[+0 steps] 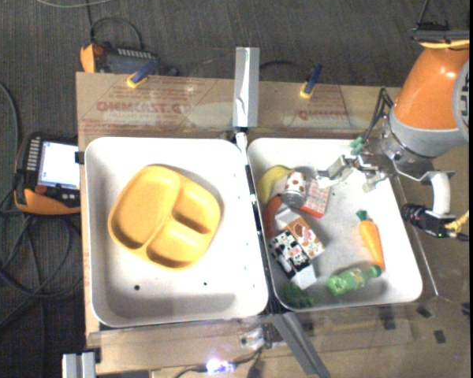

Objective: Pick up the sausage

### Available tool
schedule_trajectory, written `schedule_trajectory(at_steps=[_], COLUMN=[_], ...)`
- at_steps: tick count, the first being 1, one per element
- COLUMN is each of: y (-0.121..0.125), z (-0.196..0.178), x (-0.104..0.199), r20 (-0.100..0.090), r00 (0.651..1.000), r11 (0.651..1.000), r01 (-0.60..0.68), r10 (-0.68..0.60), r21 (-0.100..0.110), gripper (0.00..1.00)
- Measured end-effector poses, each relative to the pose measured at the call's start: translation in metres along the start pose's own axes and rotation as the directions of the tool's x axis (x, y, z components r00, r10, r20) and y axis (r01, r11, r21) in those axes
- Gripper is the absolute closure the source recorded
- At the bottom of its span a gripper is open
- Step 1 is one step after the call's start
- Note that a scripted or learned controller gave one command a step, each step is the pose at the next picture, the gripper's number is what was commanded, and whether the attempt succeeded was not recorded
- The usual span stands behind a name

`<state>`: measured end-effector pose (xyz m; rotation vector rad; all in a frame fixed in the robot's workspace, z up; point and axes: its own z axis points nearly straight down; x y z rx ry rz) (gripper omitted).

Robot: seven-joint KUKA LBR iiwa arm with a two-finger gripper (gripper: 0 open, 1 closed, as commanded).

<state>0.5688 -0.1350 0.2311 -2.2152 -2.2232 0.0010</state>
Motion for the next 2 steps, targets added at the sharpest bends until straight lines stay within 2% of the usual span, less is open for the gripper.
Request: schedule_trajectory(at_steps=[1,2], y=[-0.037,0.037], z=[0.114,0.141], x=[0.023,0.013], r20=[-0.001,0.011], r00=[0.992,0.905], r11=[0.992,0.905], r01=[0.129,0.425], r10=[-0.129,-0.425], r21=[0.001,-0.008], gripper=[0.0,0.0])
